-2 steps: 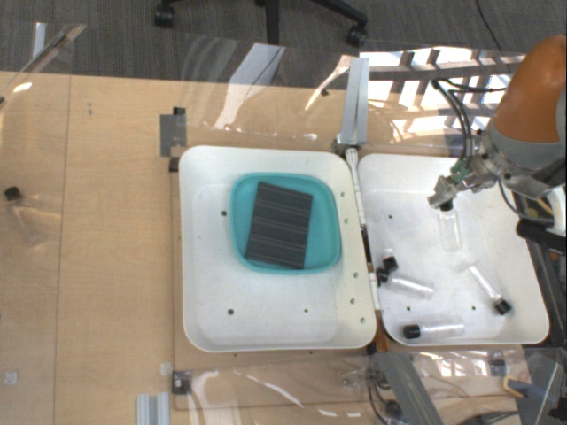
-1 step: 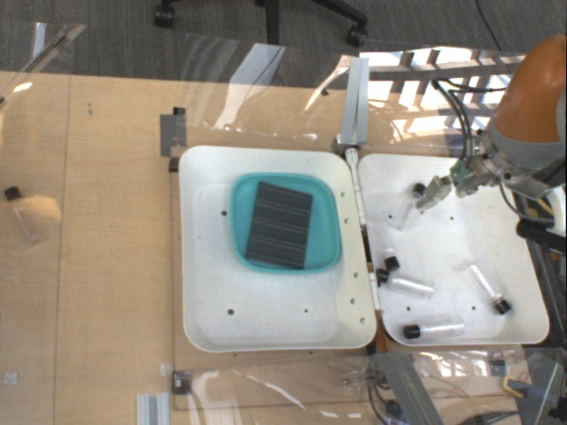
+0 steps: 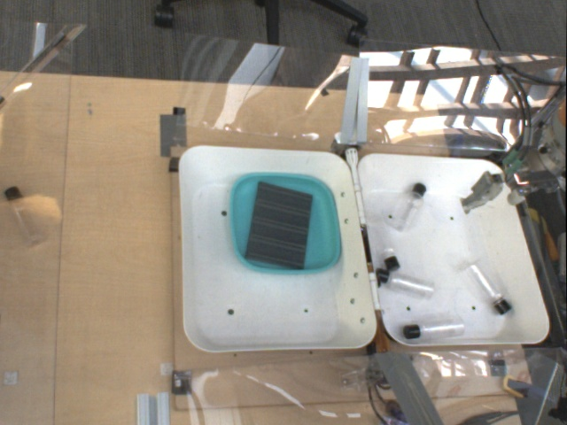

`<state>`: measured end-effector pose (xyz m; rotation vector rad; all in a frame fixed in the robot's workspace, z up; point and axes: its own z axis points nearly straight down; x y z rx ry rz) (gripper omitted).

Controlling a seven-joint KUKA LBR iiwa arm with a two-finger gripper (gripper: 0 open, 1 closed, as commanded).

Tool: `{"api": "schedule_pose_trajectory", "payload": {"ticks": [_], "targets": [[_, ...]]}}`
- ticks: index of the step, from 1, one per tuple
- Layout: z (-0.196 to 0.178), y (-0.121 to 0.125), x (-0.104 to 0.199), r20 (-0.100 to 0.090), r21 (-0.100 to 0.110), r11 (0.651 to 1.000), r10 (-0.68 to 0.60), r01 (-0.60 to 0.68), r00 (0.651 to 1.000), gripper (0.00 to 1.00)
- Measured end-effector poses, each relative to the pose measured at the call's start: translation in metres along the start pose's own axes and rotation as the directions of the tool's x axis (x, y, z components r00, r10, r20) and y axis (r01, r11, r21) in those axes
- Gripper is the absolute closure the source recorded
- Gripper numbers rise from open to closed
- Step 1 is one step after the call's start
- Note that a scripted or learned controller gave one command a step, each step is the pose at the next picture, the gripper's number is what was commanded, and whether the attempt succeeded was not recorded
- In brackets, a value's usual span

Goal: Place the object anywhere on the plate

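Note:
A teal plate [image 3: 330, 237] sits in the left white bin [image 3: 208, 317]. A dark grey ribbed rectangular block [image 3: 280, 225] lies flat on the plate's middle, its long side running front to back. My gripper [image 3: 483, 190] hangs over the back right part of the right bin [image 3: 523, 330], far from the plate, and I see nothing in it. The arm enters from the right edge.
Several clear vials with black caps lie scattered in the right bin: one at the back [image 3: 410, 202], one near the divider [image 3: 403, 281], one at the front [image 3: 432, 329], one at the right [image 3: 488, 289]. A grey post [image 3: 355, 104] stands behind the bins' divider.

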<state>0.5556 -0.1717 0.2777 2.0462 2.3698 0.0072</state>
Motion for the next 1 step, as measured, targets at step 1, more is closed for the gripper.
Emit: {"api": "schedule_pose_trajectory", "payload": {"ticks": [1], "targets": [[0.0002,0.0000,0.0001,0.000,0.000,1.000,0.000,0.000,1.000,0.00]]}}
